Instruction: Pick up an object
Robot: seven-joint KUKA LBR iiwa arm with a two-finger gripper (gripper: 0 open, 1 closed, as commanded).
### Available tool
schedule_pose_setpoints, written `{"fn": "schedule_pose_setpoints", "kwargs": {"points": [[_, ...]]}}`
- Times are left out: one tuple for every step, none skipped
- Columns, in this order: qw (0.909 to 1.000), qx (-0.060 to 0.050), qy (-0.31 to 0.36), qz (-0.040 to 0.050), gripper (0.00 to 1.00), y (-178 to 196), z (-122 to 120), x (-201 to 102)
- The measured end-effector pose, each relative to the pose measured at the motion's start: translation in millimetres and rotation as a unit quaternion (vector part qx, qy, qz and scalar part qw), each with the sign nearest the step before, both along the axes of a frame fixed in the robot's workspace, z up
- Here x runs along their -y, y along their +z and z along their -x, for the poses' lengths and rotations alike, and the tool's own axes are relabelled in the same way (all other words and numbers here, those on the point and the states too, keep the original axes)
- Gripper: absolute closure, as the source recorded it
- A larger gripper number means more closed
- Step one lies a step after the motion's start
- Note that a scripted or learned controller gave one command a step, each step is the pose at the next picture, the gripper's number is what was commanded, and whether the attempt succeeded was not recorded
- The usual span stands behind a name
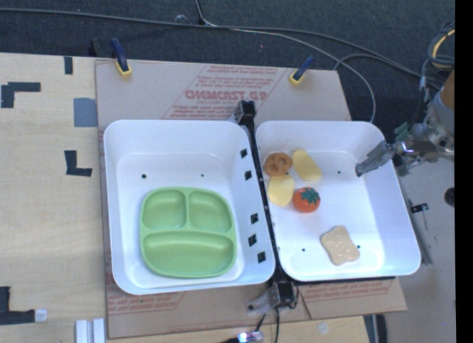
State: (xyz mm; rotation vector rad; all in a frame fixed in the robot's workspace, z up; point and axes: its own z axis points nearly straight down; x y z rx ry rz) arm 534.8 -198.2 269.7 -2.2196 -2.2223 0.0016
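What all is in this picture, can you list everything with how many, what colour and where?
Bins: two, white, side by side on the cardboard.
Divided plate: one, green, in the left bin.
Cookie: one, brown, right bin near the divider.
Yellow pieces: two, yellow, right bin, beside and below the cookie.
Tomato: one, red, right bin, middle.
Toast slice: one, tan, right bin, front.
Clamps: two, blue and yellow, on the cardboard's back edge.
Cables: several, black, behind the bench.
Gripper: one, grey, over the right bin's right side.
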Motion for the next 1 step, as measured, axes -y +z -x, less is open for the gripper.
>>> {"fn": "schedule_pose_setpoints", "kwargs": {"points": [[1.0000, -0.002, -0.001, -0.0003, 0.00, -58.8, 8.4, 3.9]]}}
